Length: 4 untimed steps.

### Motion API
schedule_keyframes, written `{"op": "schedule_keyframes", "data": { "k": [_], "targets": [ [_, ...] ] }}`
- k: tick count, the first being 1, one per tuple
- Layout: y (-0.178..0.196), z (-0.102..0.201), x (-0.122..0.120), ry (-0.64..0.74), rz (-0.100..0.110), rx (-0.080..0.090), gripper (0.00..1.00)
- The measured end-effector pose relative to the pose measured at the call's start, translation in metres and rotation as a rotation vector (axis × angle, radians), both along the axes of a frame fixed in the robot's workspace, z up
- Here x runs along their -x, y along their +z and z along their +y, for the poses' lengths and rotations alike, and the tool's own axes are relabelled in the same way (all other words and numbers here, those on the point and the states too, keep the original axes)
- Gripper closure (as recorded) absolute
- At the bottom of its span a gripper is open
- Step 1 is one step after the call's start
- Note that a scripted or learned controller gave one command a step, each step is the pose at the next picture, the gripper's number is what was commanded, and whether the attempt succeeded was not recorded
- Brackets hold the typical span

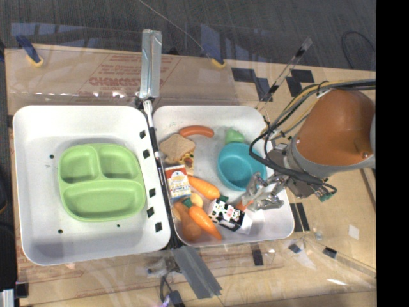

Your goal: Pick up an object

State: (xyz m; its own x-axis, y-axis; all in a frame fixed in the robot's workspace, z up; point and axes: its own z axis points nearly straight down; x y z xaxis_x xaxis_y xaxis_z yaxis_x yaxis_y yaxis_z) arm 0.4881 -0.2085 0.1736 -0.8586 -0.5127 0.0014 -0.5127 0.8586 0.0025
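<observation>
The arm (335, 130) is reaching in from the right, its orange band sitting over the right bin's (284, 226) right edge. The gripper (263, 194) is hanging low inside the right bin, near its right wall, just beside the blue bowl (238, 165). Whether the fingers are spread or pressed together cannot be told; nothing is visibly sitting between them.

The right bin is holding the objects to pick. A sausage (195, 132) is lying near the far edge, with a toast slice (177, 148) just in front of it. A green cup (234, 135) is touching the bowl's far side. A small carton (178, 182) is lying along the left wall. One carrot (203, 187) is lying beside the carton, another carrot (204, 221) nearer the front edge. A black-and-white box (228, 215) is resting near the front edge, just left of the gripper.

The left bin (32, 123) is carrying a green divided plate (101, 181) at its centre.
</observation>
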Motion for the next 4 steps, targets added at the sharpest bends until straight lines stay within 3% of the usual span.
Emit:
{"op": "schedule_keyframes", "data": {
  "k": [2,3,4],
  "targets": [
    [-0.005,-0.001,0.001,0.437,-0.007,0.001,1.00],
    [-0.061,-0.003,0.006,0.728,-0.009,0.008,1.00],
    [-0.035,-0.002,0.010,0.413,-0.005,0.000,1.00]
  ]
}}
